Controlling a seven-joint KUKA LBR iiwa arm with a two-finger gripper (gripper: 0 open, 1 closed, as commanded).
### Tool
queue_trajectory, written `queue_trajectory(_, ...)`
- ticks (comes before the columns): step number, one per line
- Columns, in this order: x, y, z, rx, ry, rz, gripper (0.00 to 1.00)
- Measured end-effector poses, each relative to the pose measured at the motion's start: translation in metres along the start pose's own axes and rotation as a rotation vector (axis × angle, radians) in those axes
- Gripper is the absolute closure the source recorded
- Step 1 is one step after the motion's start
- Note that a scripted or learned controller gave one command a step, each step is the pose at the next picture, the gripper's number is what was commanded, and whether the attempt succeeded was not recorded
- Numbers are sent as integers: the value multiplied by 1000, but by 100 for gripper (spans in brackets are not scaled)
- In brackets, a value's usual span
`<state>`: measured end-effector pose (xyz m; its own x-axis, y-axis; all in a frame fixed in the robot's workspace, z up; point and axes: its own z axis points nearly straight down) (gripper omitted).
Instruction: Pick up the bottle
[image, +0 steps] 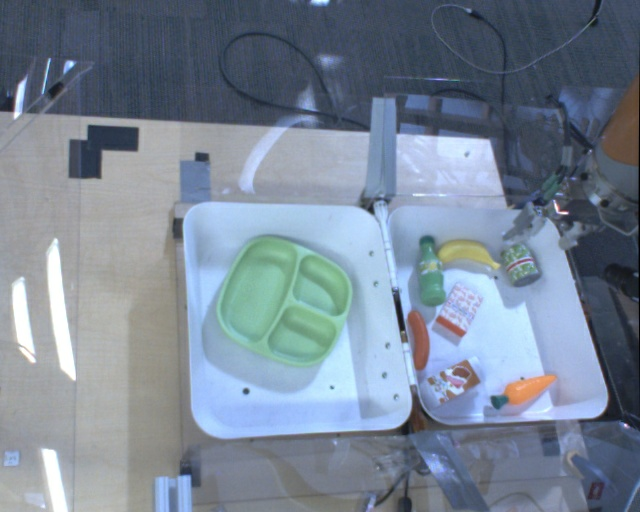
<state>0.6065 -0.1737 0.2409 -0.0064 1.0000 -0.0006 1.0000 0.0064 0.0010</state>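
Observation:
The bottle is green with a yellow cap and a pale label. It stands at the back left of the right bin, close to the divider between the bins. My gripper hovers over the back right of that bin, well to the right of the bottle and just above a small green-labelled can. Its two fingers stand apart, open, with nothing between them.
A banana lies right beside the bottle. A red and white carton, a red sausage, a smaller carton and a carrot fill the rest of the right bin. The left bin holds a green divided tray.

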Motion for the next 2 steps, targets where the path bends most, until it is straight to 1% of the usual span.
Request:
queue_trajectory(1,84,21,123,1,1,99,0)
queue_trajectory(2,79,61,153,16,0,98,0)
